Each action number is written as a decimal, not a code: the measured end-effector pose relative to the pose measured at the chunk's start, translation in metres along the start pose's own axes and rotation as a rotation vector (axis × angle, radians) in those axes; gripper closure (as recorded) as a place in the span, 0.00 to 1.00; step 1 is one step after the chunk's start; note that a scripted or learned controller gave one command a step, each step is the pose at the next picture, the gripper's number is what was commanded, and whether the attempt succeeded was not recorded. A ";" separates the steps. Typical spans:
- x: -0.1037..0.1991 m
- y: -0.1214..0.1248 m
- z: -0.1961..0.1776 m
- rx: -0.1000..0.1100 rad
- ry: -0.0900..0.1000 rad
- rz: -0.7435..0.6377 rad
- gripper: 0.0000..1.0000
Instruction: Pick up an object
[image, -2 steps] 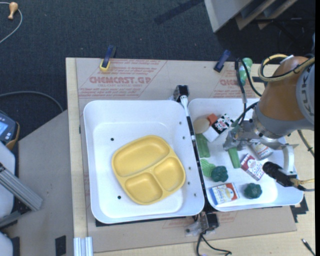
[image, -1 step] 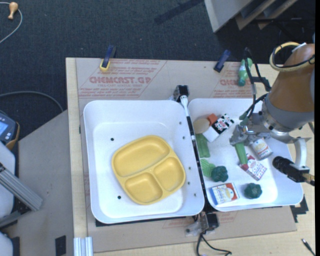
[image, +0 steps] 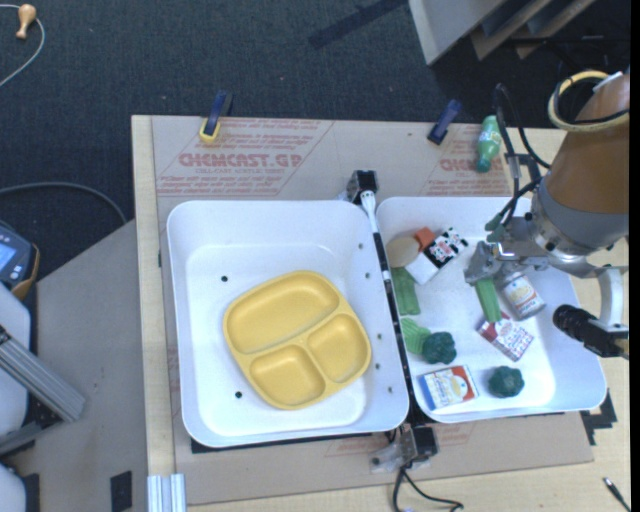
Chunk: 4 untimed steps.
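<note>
Objects for the pick are all piled in the right bin (image: 580, 395): a green stick (image: 488, 300) near the middle, a small can (image: 520, 296) just at its 3 o'clock, a red-and-white packet (image: 509, 338) below that, two dark green lumps (image: 438, 347) (image: 506, 381) toward 6 o'clock, a little carton (image: 446, 386) at the front edge, and a black-and-white toy (image: 446, 246) up around 11 o'clock. Left bin (image: 190, 300) just has a yellow tray (image: 297, 338) sitting in it.

The pincer (image: 490, 268) hangs low over the middle of the right bin, right on top of the upper end of the green stick, with the arm (image: 590, 170) coming in from 3 o'clock. Honestly can't tell how far apart the fingers are from this angle, or whether the stick is actually between them.

My read: it's at the reach/grasp step, lined up on the stick. Next it needs a firm close on the stick, then a straight lift. The can is so close it could get nudged or pinched along with it.
</note>
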<state>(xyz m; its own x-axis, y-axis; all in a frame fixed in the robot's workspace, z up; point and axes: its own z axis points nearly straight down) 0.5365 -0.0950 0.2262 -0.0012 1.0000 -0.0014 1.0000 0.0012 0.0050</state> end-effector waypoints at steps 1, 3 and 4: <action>0.046 0.018 -0.002 0.001 0.002 -0.005 1.00; 0.139 0.082 0.008 0.002 0.002 -0.004 1.00; 0.133 0.076 -0.007 0.001 0.001 0.001 1.00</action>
<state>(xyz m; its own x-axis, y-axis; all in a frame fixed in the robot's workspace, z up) 0.6121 0.0379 0.2330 -0.0005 1.0000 -0.0005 1.0000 0.0005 0.0041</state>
